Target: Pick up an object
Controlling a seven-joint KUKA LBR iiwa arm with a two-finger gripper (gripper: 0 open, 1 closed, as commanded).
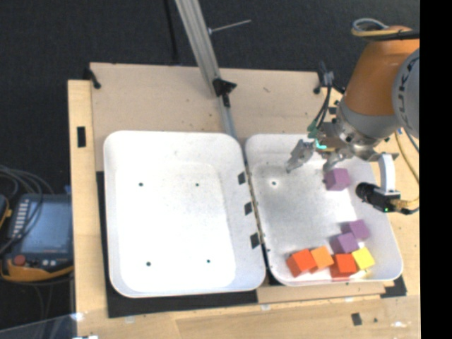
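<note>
Over the right bin [282, 210], near its far edge, the gripper [316, 157] hangs below the grey and orange arm [378, 83]. Its two fingers look spread apart, one reaching left at a slant and the other pointing down toward a purple block [337, 179], and nothing sits between them. That purple block lies just beside the nearer fingertip, alone on the bin floor and well apart from the rest.

As the closest and most isolated candidate, it seems the best thing to pick. A good grasp would likely centre the fingers over the block, line them up with two flat faces, and lower fully before closing, since a glancing touch could simply push it away.

Along the bin's near right corner sits a tight cluster: two more purple blocks [349, 235], orange and red blocks [321, 260] and a yellow block [364, 258], touching or nearly touching, close to the rim. Fingers would have little room there. The middle and left part of the right bin's floor offers free space for approach, and the left bin [120, 154] lies beyond the divider between them. A slanted metal pole [201, 41] crosses above the far side, left of the gripper.
</note>
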